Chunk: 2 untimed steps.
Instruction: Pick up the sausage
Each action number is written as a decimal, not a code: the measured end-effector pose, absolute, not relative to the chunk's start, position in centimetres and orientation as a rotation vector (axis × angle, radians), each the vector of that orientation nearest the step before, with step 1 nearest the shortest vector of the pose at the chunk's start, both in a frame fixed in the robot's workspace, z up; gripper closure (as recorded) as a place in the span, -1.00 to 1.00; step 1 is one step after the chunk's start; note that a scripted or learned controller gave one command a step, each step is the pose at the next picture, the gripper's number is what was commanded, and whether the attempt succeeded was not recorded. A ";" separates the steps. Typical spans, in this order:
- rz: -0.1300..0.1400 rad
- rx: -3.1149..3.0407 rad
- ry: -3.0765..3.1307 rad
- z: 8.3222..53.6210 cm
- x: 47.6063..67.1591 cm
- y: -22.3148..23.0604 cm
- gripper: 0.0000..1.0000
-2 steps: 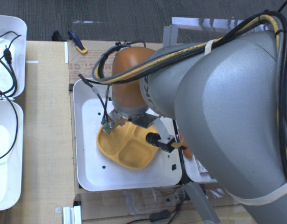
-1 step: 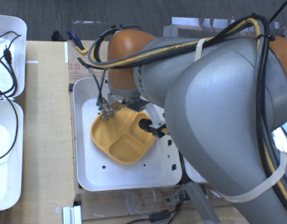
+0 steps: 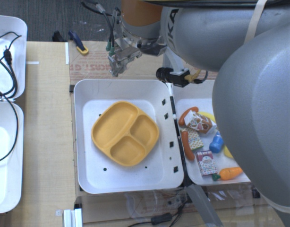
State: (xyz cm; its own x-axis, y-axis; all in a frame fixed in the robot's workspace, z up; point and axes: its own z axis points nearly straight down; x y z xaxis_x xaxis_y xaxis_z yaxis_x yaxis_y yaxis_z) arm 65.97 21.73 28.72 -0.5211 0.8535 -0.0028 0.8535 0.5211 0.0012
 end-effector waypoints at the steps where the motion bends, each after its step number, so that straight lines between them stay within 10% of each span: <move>1: -0.007 1.713 2.634 23.3 61.5 21.5 1.00; 2: -0.008 1.896 2.506 22.4 59.5 21.6 1.00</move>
